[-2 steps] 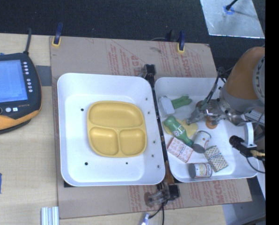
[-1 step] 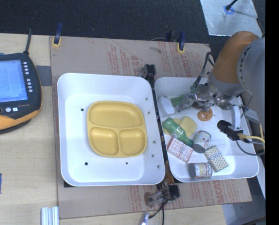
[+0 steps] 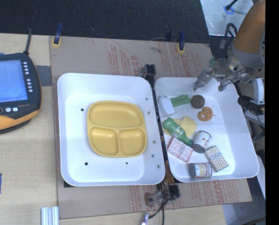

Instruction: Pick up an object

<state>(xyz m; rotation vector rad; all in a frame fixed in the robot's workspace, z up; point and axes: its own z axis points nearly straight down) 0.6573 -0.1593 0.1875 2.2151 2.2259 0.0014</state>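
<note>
**Inspector:** You have the gripper [image 3: 213, 80] hanging over the far rim of the right bin [image 3: 242, 139], at its upper corner. Its two metal fingers [image 3: 200, 81] stand splayed apart, released, with nothing between them.

**Operator:** And the pieces to pick from?

**Inspector:** All lie below the gripper in that same bin, none touching it. Nearest, just under the fingers, you see a small round brown disc [image 3: 197, 101] and beside it a green oblong piece [image 3: 180, 100] next to a white blocky one [image 3: 166, 106]. A little further down sits a pretzel-shaped orange-brown ring [image 3: 205, 114].

**Operator:** Further off?

**Inspector:** Well below the gripper: a glossy green bottle [image 3: 175, 127] lying slanted, a pale yellow wedge [image 3: 188, 125] touching it, a small can [image 3: 202, 138] with a red-and-white label, a flat patterned packet [image 3: 179, 150], a second chequered packet [image 3: 216, 158], and a short cylindrical tin [image 3: 200, 170] on its side near the front rim.

**Operator:** The other bin?

**Inspector:** Far to the gripper's side, the left bin [image 3: 74, 139] of smooth white plastic bears a yellow tray [image 3: 116, 128], matt, rounded, with three compartments. Beyond it, on the wooden bench [image 3: 18, 172], lies a control pendant [image 3: 11, 88] with a blue screen. Brown cardboard [image 3: 106, 55] underlies both bins.
</note>
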